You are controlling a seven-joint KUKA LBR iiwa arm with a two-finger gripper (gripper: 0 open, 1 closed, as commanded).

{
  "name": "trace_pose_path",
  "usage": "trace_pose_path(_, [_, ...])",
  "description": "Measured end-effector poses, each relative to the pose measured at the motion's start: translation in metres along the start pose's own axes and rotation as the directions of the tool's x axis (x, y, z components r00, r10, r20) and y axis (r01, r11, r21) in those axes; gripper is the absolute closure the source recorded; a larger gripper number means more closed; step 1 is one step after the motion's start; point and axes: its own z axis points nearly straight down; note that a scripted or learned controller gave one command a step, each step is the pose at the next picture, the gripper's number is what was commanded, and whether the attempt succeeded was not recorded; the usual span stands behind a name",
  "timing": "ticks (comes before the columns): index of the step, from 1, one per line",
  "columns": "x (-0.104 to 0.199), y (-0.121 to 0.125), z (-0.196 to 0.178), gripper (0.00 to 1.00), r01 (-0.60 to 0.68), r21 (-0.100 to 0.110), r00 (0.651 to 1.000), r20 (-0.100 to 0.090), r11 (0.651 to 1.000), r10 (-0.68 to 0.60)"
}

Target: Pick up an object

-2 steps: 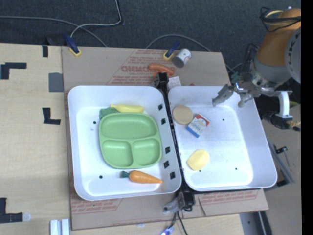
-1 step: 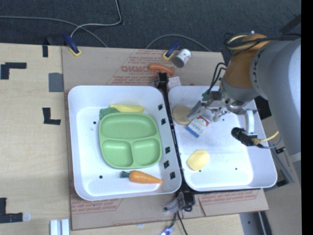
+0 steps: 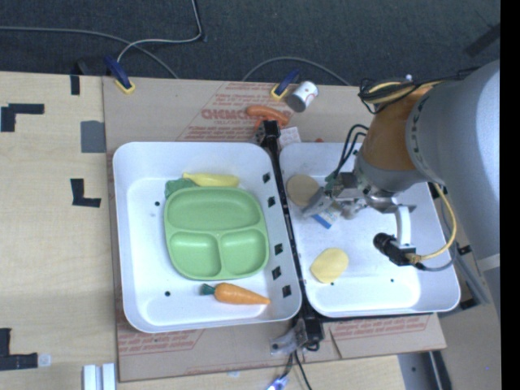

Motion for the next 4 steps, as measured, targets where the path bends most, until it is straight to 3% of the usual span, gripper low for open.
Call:
trace_pose_path(1, [0.014, 0.047, 0.001, 0.00, 0.002, 0.000, 1.000, -0.001, 1.000, -0.002])
trace_pose_path(2, [-0.003, 0.069, 0.001, 0.00, 0.001, 0.000, 1.000, -0.001, 1.000, -0.001])
trace_pose_path(3, [0.009, 0.055, 0.001, 0.00, 0.000, 0.001, 1.000, 0.000, 1.000, 0.000])
trace_pose_path(4, [0.010, 0.056, -0.009, 1.00, 0.001, 0.001, 1.000, 0.001, 1.000, -0.001])
